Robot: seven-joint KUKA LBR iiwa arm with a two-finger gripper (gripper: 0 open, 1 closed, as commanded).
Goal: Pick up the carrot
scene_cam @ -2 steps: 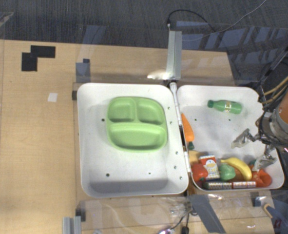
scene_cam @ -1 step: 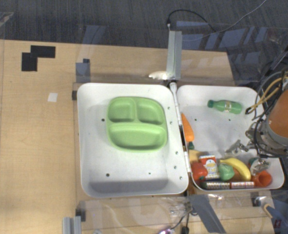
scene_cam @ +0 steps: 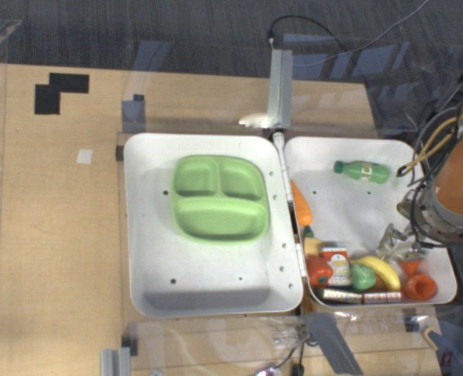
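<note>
One slim orange carrot (scene_cam: 300,204) w/ green top lies along the left wall of the right white bin (scene_cam: 372,149), nothing gripping it. Below it – a red-white carton (scene_cam: 338,266), yellow banana (scene_cam: 378,270), orange cup (scene_cam: 421,287). Green bottle (scene_cam: 363,171) near the bin's far side. Gripper (scene_cam: 397,245) sits at the right, well apart from the carrot; fingers' state – can't tell. Left bin (scene_cam: 149,288) holds a green sectioned plate (scene_cam: 219,198).

The frame's right edge crops the arm (scene_cam: 460,182); gripper (scene_cam: 397,245) blurred.
</note>
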